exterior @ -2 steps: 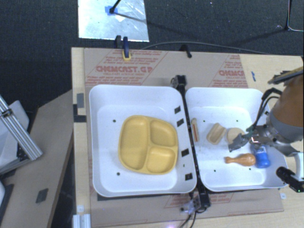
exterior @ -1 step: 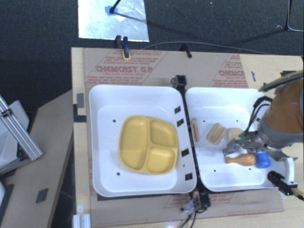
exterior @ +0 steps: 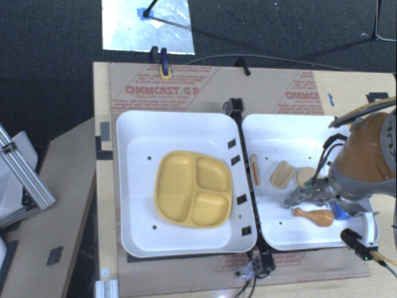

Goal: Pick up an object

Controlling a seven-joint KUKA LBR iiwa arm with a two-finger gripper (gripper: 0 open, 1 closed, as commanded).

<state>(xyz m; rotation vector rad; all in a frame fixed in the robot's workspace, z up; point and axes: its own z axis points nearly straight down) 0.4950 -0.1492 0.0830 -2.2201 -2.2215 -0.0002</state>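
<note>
Down at the near edge of the bench we start, then sweep left to right. We pass the left bin (exterior: 133, 185) with the yellow divided plate (exterior: 193, 189) sitting in its middle, untouched. We cross the divider into the right bin (exterior: 273, 138): a thin orange stick (exterior: 254, 169) lies along its left wall, a tan bread-like piece (exterior: 281, 174) sits near the centre, and a pale round item (exterior: 304, 176) is just beside it. Now the gripper (exterior: 305, 195) hangs low toward the near right corner, right above the brown drumstick-shaped toy (exterior: 314, 216), with something blue (exterior: 340, 212) next to it. We cannot tell whether anything is pinched. We judge the drumstick the target: we'd centre over its thick end, keep clear of the blue piece, and close before lifting.
</note>
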